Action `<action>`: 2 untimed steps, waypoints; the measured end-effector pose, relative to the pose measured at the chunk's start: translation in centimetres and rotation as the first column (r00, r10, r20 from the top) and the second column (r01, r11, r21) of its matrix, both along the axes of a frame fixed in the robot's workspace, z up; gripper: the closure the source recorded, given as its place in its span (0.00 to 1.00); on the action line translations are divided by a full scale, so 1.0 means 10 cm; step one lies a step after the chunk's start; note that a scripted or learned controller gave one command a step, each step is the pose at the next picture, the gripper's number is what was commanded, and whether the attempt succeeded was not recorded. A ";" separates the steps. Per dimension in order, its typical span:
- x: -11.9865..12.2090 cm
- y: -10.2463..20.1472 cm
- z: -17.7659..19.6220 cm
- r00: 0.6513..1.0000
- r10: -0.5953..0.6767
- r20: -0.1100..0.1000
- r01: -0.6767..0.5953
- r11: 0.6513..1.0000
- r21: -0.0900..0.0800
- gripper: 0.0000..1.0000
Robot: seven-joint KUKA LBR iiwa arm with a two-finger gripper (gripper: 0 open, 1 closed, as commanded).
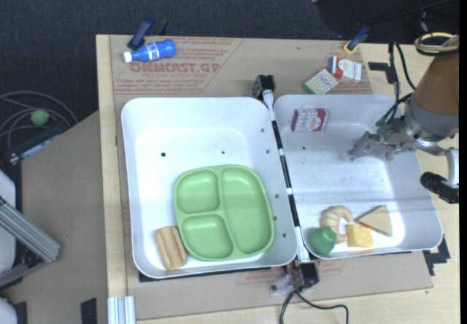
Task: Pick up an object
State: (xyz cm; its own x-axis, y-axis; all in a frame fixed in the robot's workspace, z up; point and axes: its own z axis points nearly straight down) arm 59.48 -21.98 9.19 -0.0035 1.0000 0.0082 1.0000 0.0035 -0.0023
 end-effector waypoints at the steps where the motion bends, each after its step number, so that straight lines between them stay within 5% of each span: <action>1: -1.03 0.35 -0.08 1.000 -0.004 0.000 0.004 1.000 -0.007 0.00; 2: -0.64 1.39 0.94 1.000 0.000 0.005 0.000 1.000 -0.007 0.00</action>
